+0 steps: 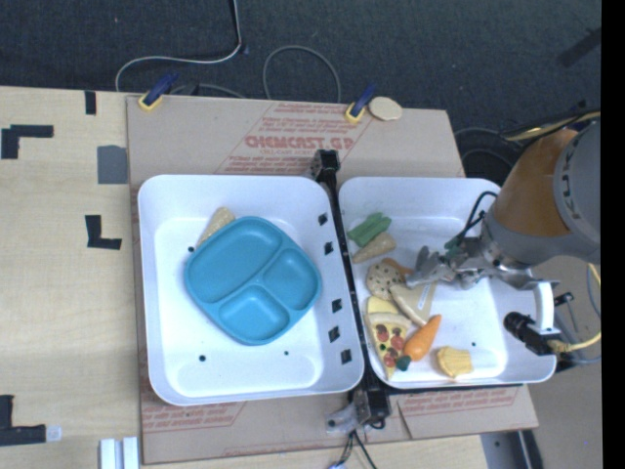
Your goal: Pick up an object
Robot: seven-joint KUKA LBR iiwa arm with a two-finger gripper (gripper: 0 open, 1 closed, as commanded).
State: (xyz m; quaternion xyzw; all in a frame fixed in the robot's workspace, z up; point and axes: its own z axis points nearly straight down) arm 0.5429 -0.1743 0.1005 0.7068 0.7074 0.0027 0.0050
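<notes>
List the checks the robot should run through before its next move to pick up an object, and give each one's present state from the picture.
1. Gripper is over the right bin, where the food pieces lie: ok.
2. Fingers open or shut: cannot tell.
3. Something between the fingers: cannot tell.
4. A piece lies apart from the rest: ok, the yellow piece.
5. Pieces near the gripper lie apart: not ok, the cookie, pizza slice and carrot crowd together.
6. Blue tray lies flat in the left bin: ok.
</notes>
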